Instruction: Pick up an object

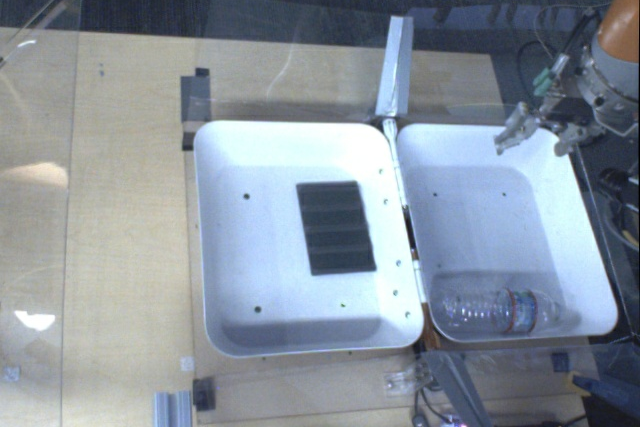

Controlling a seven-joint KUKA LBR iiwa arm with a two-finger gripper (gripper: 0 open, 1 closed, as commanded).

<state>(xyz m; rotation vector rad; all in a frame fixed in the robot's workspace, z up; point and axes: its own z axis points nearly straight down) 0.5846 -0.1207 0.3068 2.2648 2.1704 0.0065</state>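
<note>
A clear plastic bottle (500, 310) lies on its side along the near wall of the right bin (470, 205). A dark ribbed rectangular pad (336, 227) lies flat in the middle of the left bin (240, 245). My gripper (540, 137) hangs over the far right corner of the right bin, well away from the bottle. Its two fingers (512, 135) are spread apart and open, with nothing between them.
A metal divider post (393, 75) rises behind the seam between the two bins. Cables and fittings (450, 400) sit at the bench's near edge below the right bin. The wooden bench top (100, 215) stretches to the left.
</note>
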